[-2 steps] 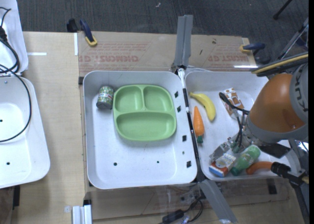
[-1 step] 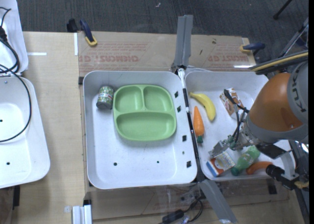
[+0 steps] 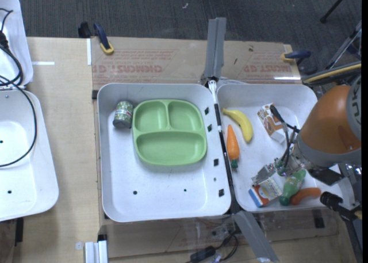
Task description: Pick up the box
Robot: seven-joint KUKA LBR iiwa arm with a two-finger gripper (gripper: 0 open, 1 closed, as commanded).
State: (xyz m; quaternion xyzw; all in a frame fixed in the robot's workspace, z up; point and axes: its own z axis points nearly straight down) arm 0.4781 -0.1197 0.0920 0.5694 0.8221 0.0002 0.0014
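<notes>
Low in the right bin (image 3: 305, 92), pincer (image 3: 269, 174) just above the box (image 3: 265, 191). Beside a green bottle (image 3: 291, 185). Finger state impossible to tell.

The left bin (image 3: 109, 158) holds a divided plate (image 3: 169, 131) with a can (image 3: 122, 113) just beside its left edge. In the right bin (image 3: 253, 98) — banana (image 3: 241, 124) beside carrot (image 3: 232, 143), a box (image 3: 265, 190) near the front wall, a bottle (image 3: 292, 185) to its right.
</notes>
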